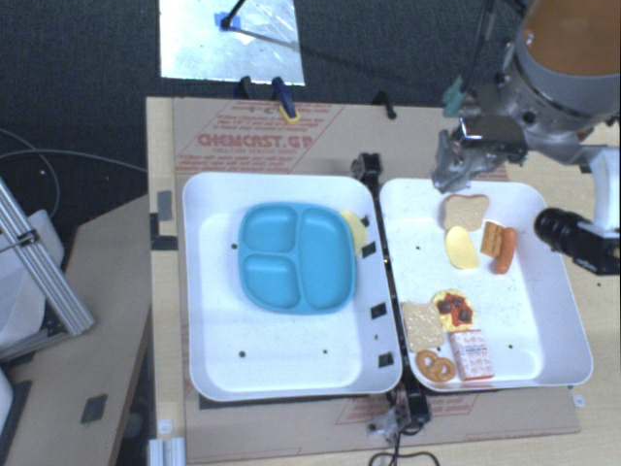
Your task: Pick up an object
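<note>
the arm, grey with an orange band, comes in from the two o'clock corner, and its gripper hangs over the twelve o'clock rim of the right bin; the gripper's state cannot be told from here, and nothing is seen held in it. just at six o'clock of the gripper a slice of toy bread lies in the bin, with a yellow cheese piece below it and a toy hot dog at three o'clock of that. toward the bin's six o'clock end sit a cracker, a small pizza slice with red topping, a red-and-white packet and a pretzel, all close together. the left bin holds a blue divided plate near its middle, and a pale yellow piece rests at the plate's two o'clock edge, touching it. the bins stand side by side on a cardboard sheet.
</note>
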Robot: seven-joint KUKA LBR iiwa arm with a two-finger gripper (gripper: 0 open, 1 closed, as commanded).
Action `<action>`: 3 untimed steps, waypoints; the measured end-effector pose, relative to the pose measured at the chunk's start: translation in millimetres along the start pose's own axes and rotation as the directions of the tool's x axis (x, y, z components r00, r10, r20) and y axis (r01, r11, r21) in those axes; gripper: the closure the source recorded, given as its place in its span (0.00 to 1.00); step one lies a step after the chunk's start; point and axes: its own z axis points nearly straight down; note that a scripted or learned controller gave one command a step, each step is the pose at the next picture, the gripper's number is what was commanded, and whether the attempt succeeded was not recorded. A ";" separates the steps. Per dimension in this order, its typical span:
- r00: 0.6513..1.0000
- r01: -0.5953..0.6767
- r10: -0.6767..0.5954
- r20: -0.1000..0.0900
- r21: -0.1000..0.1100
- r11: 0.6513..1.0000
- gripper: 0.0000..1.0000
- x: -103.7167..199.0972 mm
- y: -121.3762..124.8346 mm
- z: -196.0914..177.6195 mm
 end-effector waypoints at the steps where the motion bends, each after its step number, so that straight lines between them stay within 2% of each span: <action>1: 1.000 -0.002 0.002 0.005 0.024 1.000 1.00 36.3 -3.6 155.5; 2: 1.000 0.007 -0.007 0.000 0.015 1.000 1.00 120.8 -3.4 177.8; 3: 1.000 -0.008 0.008 0.003 0.012 1.000 1.00 77.3 18.6 182.9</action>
